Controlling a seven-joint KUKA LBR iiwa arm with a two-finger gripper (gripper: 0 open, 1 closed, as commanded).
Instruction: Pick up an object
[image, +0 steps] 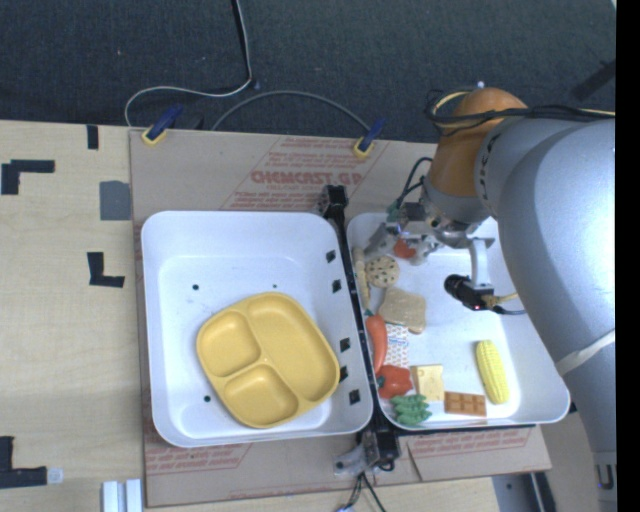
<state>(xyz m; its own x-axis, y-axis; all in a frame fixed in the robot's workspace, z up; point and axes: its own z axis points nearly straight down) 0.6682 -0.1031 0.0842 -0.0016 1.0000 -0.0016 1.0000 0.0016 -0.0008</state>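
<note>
Grey arm (560, 230), gripper (400, 240) low in right bin (530, 330).
Fingers' state: cannot tell. Cookie (379, 270) just beside gripper.

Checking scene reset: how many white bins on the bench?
2. The left bin holds a yellow divided plate. The right bin holds the toy food, with the gripper at its far end.

We read one marking: red print on the brown cardboard sheet (290, 175) under the bins, at twelve o'clock from the left bin (160, 250). It looks like "CHEMCAST GP"; the smaller lines around it are too blurred.
</note>
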